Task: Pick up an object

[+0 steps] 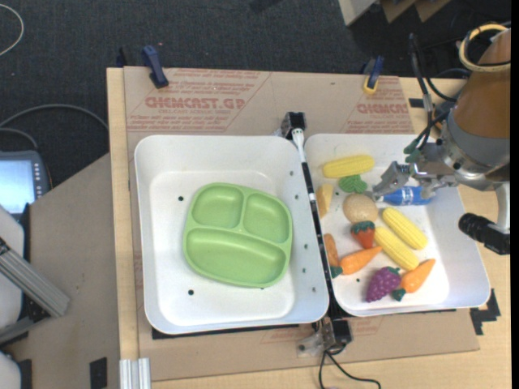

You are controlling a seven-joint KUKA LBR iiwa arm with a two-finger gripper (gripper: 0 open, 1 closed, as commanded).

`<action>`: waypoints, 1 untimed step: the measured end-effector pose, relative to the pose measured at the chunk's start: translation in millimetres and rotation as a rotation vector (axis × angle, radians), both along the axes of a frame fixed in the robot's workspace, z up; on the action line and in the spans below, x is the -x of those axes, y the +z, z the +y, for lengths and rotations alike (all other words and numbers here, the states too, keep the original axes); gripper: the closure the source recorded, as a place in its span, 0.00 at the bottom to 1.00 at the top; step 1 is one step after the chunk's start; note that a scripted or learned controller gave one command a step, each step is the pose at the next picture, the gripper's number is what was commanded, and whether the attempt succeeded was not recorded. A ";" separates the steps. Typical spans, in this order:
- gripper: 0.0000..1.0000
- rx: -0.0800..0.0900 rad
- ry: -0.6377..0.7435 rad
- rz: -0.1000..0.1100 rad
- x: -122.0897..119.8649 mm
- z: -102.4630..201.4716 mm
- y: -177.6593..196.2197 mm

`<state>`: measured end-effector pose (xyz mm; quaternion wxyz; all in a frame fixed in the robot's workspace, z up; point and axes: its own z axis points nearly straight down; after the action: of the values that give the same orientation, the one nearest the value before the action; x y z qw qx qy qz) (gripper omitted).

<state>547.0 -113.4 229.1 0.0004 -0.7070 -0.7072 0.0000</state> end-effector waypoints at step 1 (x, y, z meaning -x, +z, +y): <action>0.00 0.000 -0.001 0.006 26.5 10.4 -121.6</action>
<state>520.5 -103.0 107.5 0.0026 -0.7072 -0.7070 0.0019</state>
